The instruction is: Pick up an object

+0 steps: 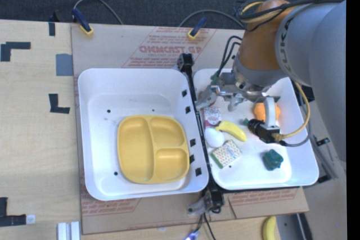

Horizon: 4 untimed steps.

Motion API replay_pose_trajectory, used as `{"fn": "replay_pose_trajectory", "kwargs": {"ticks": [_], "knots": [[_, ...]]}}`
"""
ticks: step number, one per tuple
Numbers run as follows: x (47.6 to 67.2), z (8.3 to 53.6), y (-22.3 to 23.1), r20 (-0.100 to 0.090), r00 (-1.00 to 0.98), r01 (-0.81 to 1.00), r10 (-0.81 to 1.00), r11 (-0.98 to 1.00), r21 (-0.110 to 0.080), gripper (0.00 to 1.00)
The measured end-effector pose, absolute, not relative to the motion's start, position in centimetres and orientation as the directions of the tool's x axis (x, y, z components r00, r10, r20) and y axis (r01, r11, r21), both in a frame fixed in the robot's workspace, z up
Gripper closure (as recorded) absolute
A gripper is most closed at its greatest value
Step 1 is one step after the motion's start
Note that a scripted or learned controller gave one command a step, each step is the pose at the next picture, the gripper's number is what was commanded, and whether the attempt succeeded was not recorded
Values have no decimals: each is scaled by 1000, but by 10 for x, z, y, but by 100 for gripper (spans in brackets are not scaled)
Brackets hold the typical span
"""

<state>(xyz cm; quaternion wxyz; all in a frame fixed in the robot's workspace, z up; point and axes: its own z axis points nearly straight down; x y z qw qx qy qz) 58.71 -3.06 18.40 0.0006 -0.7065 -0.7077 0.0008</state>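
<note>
In the right bin [304,174], near its left wall, the banana [233,131] lies just below the gripper [225,91] — long axis slanting toward the bin's bottom-right corner. Whether the gripper is released or clenched cannot be told. Red print on the cardboard sheet [147,50] reads roughly "CHEMCAST".

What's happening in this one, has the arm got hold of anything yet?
The grey and orange arm reaches in from the right and hangs over the right bin, its gripper low near the bin's upper left corner. Nothing shows between its fingers, so no pick yet. Loose in that bin lie a banana, a white egg-like ball, a patterned sponge, a dark green piece and an orange object. The left bin holds a yellow divided tray.
</note>
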Motion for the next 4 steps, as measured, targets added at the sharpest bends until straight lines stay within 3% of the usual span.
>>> {"fn": "replay_pose_trajectory", "kwargs": {"ticks": [1, 2, 3, 4], "knots": [[597, 184, -45, 0, -1, 1000, 1000, 1, -2, 0], [637, 184, -47, 0, -2, 1000, 1000, 2, -1, 0], [611, 184, -22, 0, -2, 1000, 1000, 2, -2, 0], [632, 184, -56, -1, -1, 1000, 1000, 1, -1, 0]]}}
